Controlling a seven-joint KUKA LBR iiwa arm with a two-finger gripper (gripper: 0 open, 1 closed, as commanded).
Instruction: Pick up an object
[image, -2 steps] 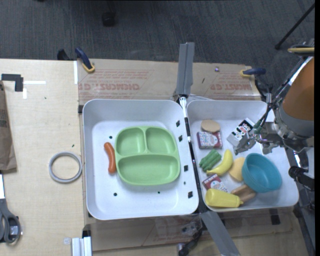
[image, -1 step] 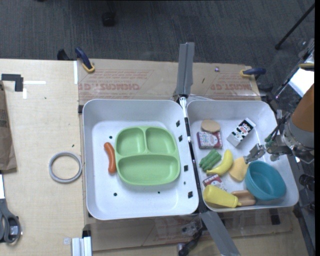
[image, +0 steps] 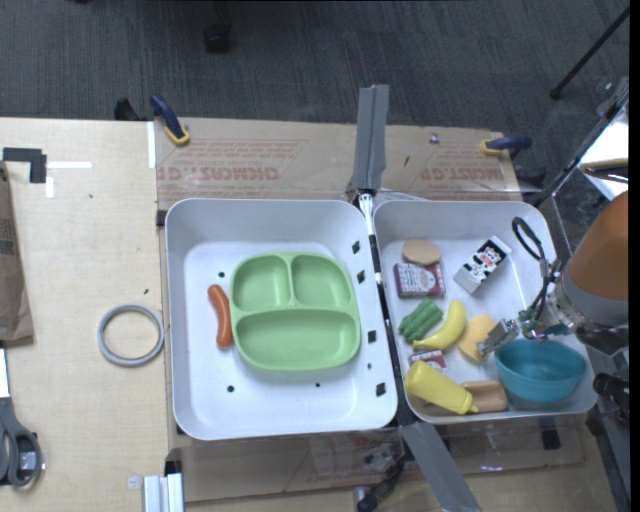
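— Where is the hand (image: 500, 338)?

— Low in the right bin (image: 500, 222), at its right side, the metal fingers (image: 492, 346) pointing left toward an orange-yellow piece (image: 477, 330) and just beside the rim of the blue bowl (image: 540, 371). Whether those fingers are spread or pressed together I cannot tell; nothing shows clearly between them.

— What else lies in that bin?

— A banana (image: 446, 326) touching a bunch of green beans (image: 420, 319), a reddish packet (image: 418, 280) with a round brown cookie (image: 421, 252) above it, a small black-and-white carton (image: 482, 265), black-handled scissors (image: 528, 239), a yellow bottle (image: 438, 388) and a tan block (image: 487, 394) at the near wall.

— And the left bin (image: 190, 330)?

— A green divided plate (image: 296, 311) in the middle, with an orange sausage (image: 220, 314) just beside its left edge.

— Anything on the surface (image: 70, 250) itself?

— A grey ring (image: 131, 333), well apart from the bins.
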